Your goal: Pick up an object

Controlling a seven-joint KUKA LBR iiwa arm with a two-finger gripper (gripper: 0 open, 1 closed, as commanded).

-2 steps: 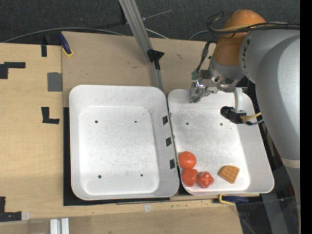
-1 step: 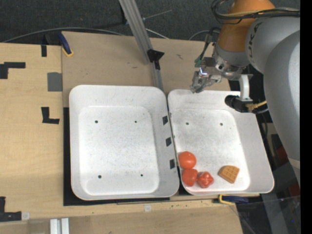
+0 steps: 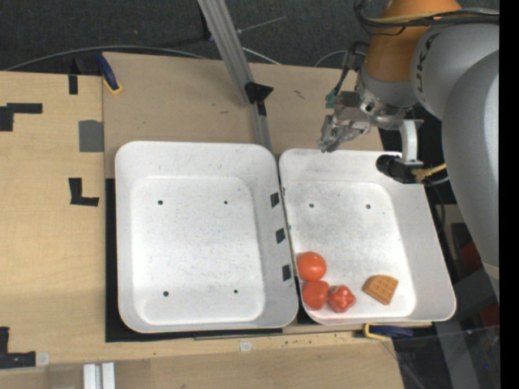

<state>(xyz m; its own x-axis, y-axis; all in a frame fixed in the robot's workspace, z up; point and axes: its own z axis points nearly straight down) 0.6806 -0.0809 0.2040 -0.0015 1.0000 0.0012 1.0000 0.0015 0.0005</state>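
Right bin (image 3: pixel 422 241): three red items (image 3: pixel 311 266) and one waffle (image 3: pixel 380 288) at 6 o'clock; gripper (image 3: pixel 331 143) at 12 o'clock rim, grip undeterminable.

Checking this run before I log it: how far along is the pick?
Done: nothing visibly picked. The three red pieces and the tan waffle-like piece all lie at the near end of the right bin.
In hand: the gripper sits over that bin's far rim, nothing visible between its fingers.
Left: move to an object, grasp, lift.
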